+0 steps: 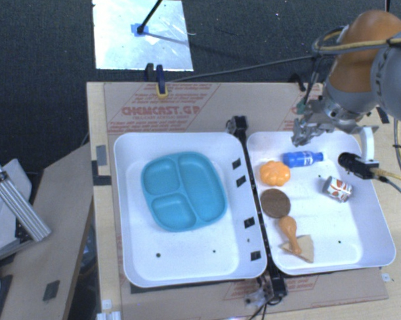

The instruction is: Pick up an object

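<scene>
Arm hanging over the right bin [381, 248], nothing grabbed from what I can see

The tool [306, 136] sits just above the blue bottle [302, 159] near the bin's back edge; can't tell if it's open or closed. Orange ball [275, 174], brown disc [275, 202] and can [337, 189] lie nearby; blue tray [183, 190] is in the left bin [135, 257].

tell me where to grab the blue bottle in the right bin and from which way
Grip the blue bottle across its body near the middle, coming straight down. It lies on its side, long axis roughly left-right, with bare bin floor on both long sides; the orange pumpkin crowds its left end.
</scene>
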`<state>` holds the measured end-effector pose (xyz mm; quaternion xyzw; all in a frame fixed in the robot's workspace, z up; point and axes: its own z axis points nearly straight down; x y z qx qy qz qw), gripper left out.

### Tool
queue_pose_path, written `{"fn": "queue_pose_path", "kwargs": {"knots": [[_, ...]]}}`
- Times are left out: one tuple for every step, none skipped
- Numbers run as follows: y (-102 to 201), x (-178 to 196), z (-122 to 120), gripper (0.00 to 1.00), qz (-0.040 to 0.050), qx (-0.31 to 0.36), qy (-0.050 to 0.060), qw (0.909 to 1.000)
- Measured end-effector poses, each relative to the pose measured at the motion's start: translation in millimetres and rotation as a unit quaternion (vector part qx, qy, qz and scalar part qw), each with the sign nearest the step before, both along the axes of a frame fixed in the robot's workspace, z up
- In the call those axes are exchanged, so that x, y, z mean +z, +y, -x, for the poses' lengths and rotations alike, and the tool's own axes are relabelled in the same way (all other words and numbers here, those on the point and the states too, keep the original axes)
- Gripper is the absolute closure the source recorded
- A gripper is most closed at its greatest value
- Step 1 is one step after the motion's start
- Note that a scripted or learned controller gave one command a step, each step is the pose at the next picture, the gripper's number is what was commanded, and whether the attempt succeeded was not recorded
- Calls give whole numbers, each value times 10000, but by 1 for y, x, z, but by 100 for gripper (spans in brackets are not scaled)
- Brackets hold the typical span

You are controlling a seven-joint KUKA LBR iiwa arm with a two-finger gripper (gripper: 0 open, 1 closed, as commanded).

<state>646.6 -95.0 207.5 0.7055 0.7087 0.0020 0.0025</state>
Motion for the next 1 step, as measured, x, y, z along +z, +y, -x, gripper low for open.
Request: {"fn": "queue_pose_path", "kwargs": {"knots": [[6, 46, 0, 100, -1, 5, 3, 10000]]}}
